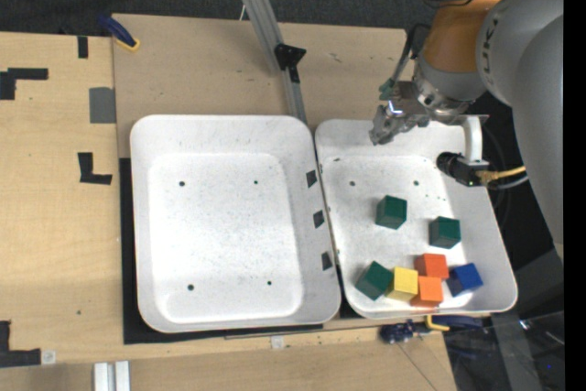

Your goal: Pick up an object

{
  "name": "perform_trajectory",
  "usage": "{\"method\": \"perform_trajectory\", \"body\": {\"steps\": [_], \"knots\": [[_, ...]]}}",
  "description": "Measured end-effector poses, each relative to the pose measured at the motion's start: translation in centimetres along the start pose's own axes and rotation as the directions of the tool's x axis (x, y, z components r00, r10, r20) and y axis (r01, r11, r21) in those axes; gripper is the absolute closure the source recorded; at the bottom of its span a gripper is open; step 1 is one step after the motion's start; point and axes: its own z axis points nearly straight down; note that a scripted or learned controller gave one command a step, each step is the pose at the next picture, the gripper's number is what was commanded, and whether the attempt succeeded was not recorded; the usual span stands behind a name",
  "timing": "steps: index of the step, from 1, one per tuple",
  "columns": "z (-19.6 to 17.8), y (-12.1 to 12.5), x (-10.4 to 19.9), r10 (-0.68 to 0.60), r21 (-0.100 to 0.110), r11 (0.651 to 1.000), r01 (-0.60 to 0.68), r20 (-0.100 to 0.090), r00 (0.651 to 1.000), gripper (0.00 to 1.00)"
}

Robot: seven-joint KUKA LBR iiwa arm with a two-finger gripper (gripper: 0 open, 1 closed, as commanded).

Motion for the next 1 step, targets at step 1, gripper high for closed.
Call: {"method": "perform_trajectory", "body": {"steps": [1], "knots": [[-2.69,0.1,0.08,-0.001,0.002,1.0,0.001,-0.001,1.0,1.0]]}}
